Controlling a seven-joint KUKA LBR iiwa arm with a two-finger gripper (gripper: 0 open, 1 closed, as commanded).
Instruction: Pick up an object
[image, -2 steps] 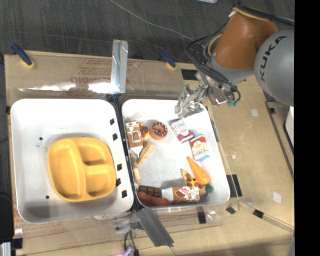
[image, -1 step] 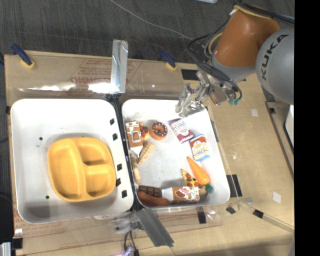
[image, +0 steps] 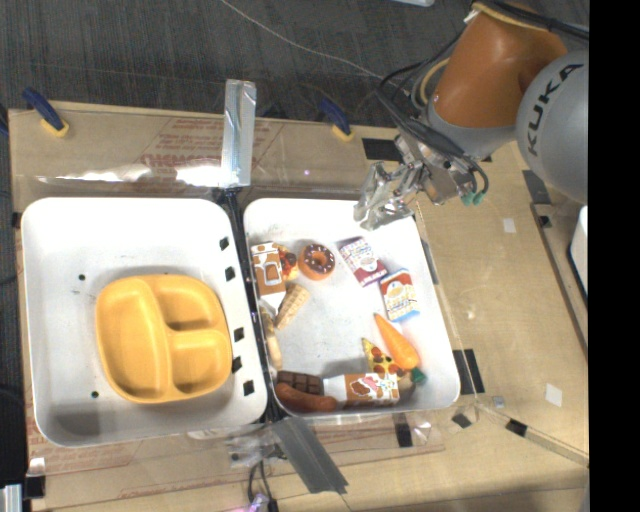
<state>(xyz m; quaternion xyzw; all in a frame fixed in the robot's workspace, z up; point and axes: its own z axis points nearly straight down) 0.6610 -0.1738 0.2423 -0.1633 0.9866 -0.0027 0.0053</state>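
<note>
Chocolate bar (image: 300, 383) and carrot (image: 397, 341), lower right bin (image: 330, 315); yellow tray (image: 163, 336), left bin (image: 50, 300); gripper (image: 375, 210) upper centre-right, empty, fingers slightly parted.

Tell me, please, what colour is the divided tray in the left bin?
The divided tray is yellow, plain with no pattern; the camera view shows it best.

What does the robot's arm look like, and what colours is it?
The arm is smooth, rounded and grey, with a big orange band above the wrist and dark letters spelling KUKA on its side. Thin black cables loop beside the wrist. At the end sits a small silvery metal gripper.
</note>
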